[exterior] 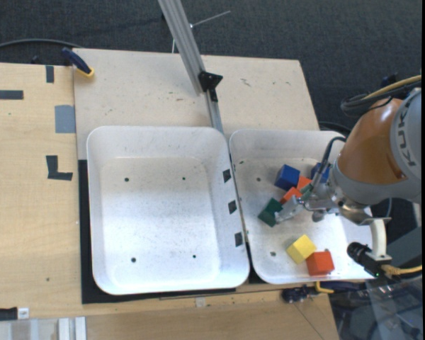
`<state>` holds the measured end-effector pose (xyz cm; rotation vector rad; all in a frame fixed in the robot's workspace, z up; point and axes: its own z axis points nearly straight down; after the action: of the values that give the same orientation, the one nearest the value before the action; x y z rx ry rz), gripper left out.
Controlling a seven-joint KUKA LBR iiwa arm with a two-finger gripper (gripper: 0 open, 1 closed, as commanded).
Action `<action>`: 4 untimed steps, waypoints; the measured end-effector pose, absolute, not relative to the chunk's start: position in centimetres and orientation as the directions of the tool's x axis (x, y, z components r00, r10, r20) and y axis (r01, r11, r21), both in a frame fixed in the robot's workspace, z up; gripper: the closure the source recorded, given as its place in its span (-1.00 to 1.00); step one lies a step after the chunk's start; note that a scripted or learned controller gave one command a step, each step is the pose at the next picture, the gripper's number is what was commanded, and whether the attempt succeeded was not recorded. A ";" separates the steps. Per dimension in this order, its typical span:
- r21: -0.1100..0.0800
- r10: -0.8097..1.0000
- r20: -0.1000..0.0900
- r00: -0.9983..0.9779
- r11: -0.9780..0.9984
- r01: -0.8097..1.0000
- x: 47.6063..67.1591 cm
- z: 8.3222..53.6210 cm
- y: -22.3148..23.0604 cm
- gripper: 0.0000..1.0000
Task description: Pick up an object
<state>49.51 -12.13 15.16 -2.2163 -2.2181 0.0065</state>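
Camera view: we've got the arm (382, 147) reaching into the right bin (255, 261), gripper (292, 207) down low just beside the green block (270, 212). Can't tell if it's spread or closed. A small orange piece (295, 192) sits right above that block, the blue block (287, 176) a bit further up. The yellow block (301, 248) and orange block (320, 262) touch each other, lower right of the green one.

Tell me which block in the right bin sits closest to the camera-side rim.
The red-orange block, right by the near rim of the right bin. The yellow block sits just behind it; blue and green lie farther back.
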 end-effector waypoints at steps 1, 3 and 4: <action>-0.003 1.000 0.001 -0.001 0.001 1.000 49.4 10.1 -12.1 -1.00; 0.004 1.000 -0.001 -0.001 0.001 1.000 49.3 17.3 -12.0 1.00; 0.005 1.000 -0.001 -0.001 0.001 1.000 49.5 22.5 -12.0 1.00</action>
<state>49.48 -12.00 22.54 -2.2227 -2.2260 -0.0039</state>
